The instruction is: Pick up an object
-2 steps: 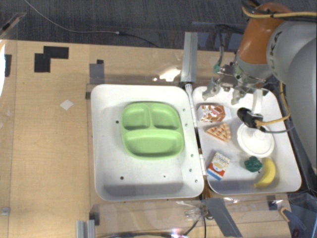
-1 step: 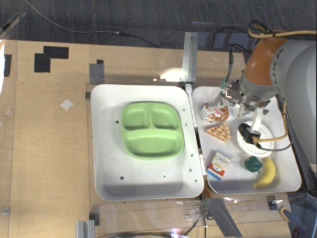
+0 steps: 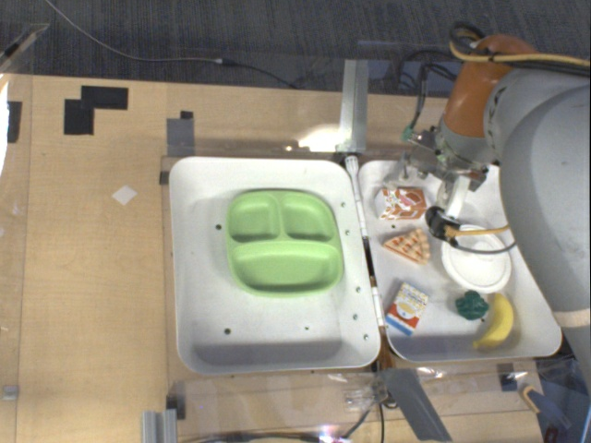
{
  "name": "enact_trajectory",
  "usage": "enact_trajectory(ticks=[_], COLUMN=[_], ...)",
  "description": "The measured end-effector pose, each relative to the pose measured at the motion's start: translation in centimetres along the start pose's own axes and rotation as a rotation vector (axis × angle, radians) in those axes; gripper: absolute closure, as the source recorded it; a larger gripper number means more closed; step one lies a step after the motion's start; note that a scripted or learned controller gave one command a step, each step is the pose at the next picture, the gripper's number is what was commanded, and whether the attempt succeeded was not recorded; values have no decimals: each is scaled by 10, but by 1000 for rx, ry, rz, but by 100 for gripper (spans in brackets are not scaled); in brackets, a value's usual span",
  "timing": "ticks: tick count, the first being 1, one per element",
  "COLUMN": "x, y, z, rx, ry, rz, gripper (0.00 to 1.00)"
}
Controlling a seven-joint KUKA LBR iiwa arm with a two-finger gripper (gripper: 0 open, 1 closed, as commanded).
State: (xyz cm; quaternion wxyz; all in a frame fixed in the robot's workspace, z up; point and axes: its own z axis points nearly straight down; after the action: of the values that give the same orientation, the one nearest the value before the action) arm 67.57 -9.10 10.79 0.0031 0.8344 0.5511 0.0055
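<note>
Nearest the camera, in the front right corner of the right bin, lies a yellow banana. A small dark green object lies just left of the banana, seemingly touching it. Further left is a small box printed in blue, red and white, its lettering too small to read. The left bin beside it holds a green divided plate at its middle.

Further back in the right bin sits a round white dish. To its left is a tan, waffle-patterned wedge. Behind that lies a red-and-white snack packet, its print also unreadable.

The arm reaches in from the right, its broad grey body covering the bin's right side. Its orange band sits above the wrist, which points down into the far part of the right bin. The gripper hangs just right of the snack packet, behind the white dish. Whether it is open or closed cannot be told, and nothing is seen held in it.

At the far left, the wooden desk carries black patches.
</note>
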Motion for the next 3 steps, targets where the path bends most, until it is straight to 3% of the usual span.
enact_trajectory(ticks=[1,2,3], x=[-4,-78,-79], y=[-18,29,29], z=[-1,16,18], rx=[-40,6,6], ry=[6,1,-1], rz=[-69,-108,-107], gripper=[0,0,0])
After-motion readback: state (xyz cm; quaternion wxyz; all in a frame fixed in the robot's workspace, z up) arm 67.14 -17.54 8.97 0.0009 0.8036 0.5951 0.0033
